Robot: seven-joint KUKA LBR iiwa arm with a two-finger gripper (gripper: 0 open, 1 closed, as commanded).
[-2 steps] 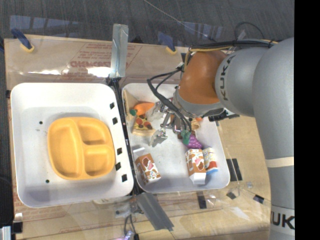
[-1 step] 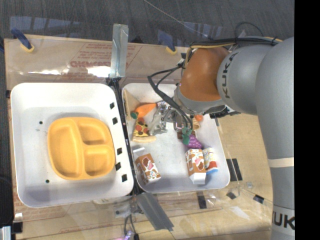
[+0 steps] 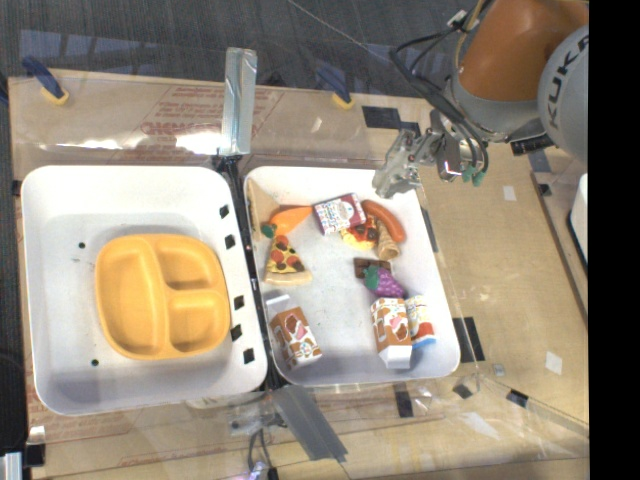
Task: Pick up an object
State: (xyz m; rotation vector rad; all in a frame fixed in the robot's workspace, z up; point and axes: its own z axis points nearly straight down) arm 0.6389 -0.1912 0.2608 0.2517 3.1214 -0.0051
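Gripper [image 3: 398,176] poised over the far right corner of the right bin [image 3: 440,308], fingers apart, nothing between them. The toys lie loose on the bin floor: hot dog [image 3: 385,220] and small carton [image 3: 337,213] nearest the fingers, pizza slice [image 3: 286,260] left, grapes [image 3: 385,282] and juice box [image 3: 398,328] nearer. The left bin [image 3: 50,268] holds a yellow tray [image 3: 160,294]. No pick is made; descent, closing and lift remain.
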